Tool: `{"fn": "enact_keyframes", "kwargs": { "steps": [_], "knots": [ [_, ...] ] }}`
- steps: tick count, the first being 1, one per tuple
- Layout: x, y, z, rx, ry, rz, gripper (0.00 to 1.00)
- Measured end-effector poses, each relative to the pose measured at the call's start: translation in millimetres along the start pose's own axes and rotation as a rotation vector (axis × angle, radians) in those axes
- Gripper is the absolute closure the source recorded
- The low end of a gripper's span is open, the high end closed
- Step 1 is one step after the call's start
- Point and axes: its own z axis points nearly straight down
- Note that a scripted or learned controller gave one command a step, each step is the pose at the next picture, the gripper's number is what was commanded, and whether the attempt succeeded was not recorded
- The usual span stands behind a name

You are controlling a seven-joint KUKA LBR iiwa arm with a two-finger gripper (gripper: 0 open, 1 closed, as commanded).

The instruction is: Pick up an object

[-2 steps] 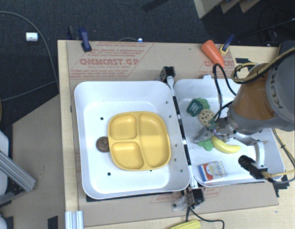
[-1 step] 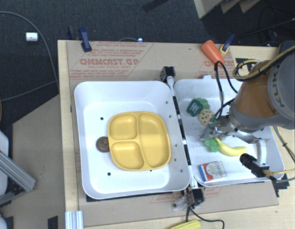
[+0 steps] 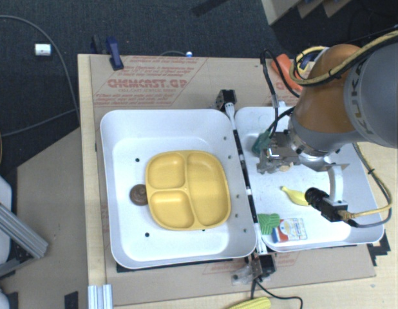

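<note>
The gripper hangs low over the right bin, near its upper-left part; whether it is open or shut, or has hold of anything, I cannot tell. From it, the banana lies at about five o'clock, near, its long axis running from ten to four. Farther on, at six o'clock, a green piece and a card rest by the bin's near edge. At nine o'clock, in the left bin, sits a yellow tray with a brown disc touching its left rim.
</note>
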Motion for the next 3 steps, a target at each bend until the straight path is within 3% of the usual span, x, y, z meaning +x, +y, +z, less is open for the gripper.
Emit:
{"fn": "enact_keyframes", "kwargs": {
  "steps": [1,2,3],
  "knots": [
    [-75,15,100,0.001,-0.002,0.003,1.0],
    [-74,15,100,0.001,-0.001,0.002,0.0],
    [-99,94,102,0.012,0.001,0.0,0.0]
  ]
}}
